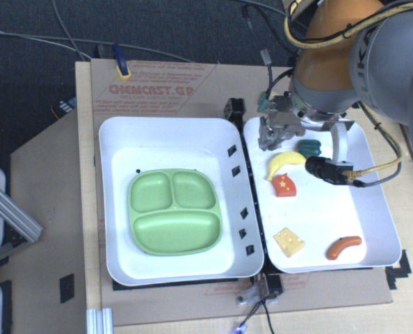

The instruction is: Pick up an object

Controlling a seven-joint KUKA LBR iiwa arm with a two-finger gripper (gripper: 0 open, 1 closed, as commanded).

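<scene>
Camera view: the desk point(158, 82) carries two shallow white bins side by side. The left bin point(116, 186) holds a green divided tray point(174, 211) lying flat near its middle. The right bin point(377, 207) holds the loose things any of which could serve as the object to pick: a yellow banana point(286, 162) toward the far edge, a red block with a pale star point(284, 186) just beside it on the near side, a teal piece point(309, 147) just past the banana and partly behind the arm's hardware, a yellow cheese wedge point(288, 241) near the bin's near edge, and an orange-red sausage point(343, 247) toward the near right corner.

As a judgement, the pick is not yet done: every object lies on the bin floor and nothing looks lifted. The grasp, the closing and the lift all remain.

The tool point(272, 134) hangs at the far left corner of the right bin, close to the wall between the bins and just above the banana's end. Its tip is dark and crowded with cables, so how far it stands open cannot be told, and nothing can be seen held in it
</scene>
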